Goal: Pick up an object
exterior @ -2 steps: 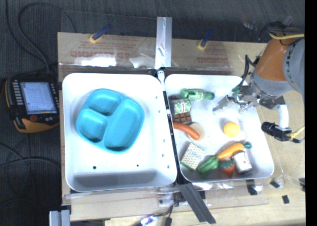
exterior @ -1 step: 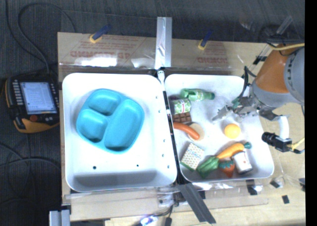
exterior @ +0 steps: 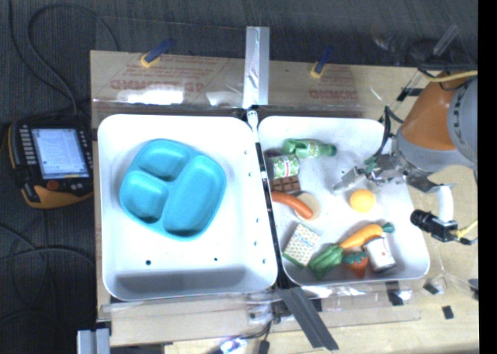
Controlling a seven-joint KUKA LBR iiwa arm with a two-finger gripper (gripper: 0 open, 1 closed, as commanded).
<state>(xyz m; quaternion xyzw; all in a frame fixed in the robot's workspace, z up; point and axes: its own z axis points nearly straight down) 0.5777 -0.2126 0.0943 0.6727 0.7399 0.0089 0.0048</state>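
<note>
Here, lines for the moment as it is standing:

Bins: two white bins are sitting side by side; the left bin (exterior: 109, 263) is holding a blue divided plate (exterior: 172, 187), the right bin (exterior: 415, 248) is holding the small clutter.

Arm: the grey arm with its orange band (exterior: 431, 121) is reaching in from the right, over the far right part of the right bin.

Gripper: the gripper (exterior: 359, 176) is hanging low just above the bin floor, pointing left; whether its jaws are parted or closed I cannot tell (the metal tip is too small and blurred). Nothing is showing between them.

Likely target: the orange ball (exterior: 361, 200) is lying just near of the gripper tip, apart from its neighbours.

Handling: it is looking like a light, smooth, round toy fruit, so it is probably going to roll or slip; a hold across its widest middle is seeming best.

Other pieces: a green bottle (exterior: 309, 147) is lying far left in that bin, a hot dog (exterior: 294, 205) near the divider, a carrot (exterior: 363, 235) and a green pepper (exterior: 325, 258) along the near side.

Risk: a nudge from one finger is likely to send the ball rolling.
</note>
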